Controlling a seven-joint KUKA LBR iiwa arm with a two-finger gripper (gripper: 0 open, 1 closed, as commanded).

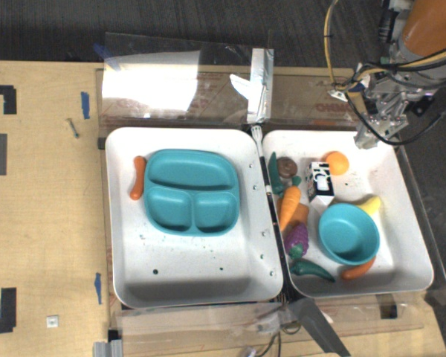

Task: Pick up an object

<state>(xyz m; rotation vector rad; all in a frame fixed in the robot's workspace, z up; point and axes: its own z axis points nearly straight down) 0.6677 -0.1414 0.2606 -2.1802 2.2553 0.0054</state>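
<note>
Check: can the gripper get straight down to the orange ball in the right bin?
Probably yes. The orange ball lies uncovered near the bin's back edge, the gripper just beside it, nothing between.

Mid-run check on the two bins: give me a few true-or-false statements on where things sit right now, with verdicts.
1. The teal divided tray lies in the left bin. True.
2. The teal bowl sits in the left bin. False: it is in the right bin.
3. The gripper is above the right bin's far edge. True.
4. The orange ball is inside the teal bowl. False: it lies behind the bowl, on the bin floor.
5. An orange sausage-shaped piece lies left of the tray. True.
</note>
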